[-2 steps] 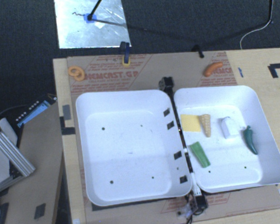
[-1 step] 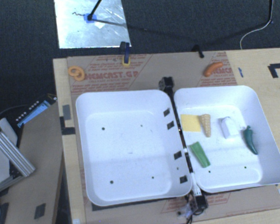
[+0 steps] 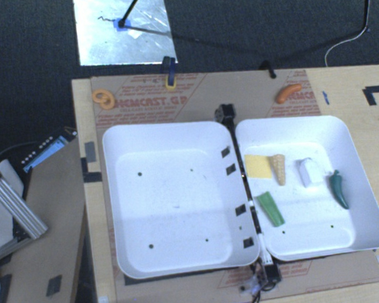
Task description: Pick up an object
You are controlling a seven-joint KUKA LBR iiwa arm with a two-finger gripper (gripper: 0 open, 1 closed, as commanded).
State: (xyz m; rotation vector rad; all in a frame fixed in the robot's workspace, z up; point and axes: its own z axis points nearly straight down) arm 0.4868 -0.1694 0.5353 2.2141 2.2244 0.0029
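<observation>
Right bin (image 3: pixel 359 166) holds yellow slab (image 3: pixel 257 166) beside cone (image 3: pixel 279 169), green stick (image 3: pixel 270 208) (lying slantwise); the hand's grip I cannot tell.

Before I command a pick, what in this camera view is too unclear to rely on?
- Small white object in the right bin: pale against the white floor, outline and identity unclear.
- Cone-shaped item beside the yellow block: contact or gap, cannot tell.
- Dark green pepper-like item: too small to identify.
</observation>
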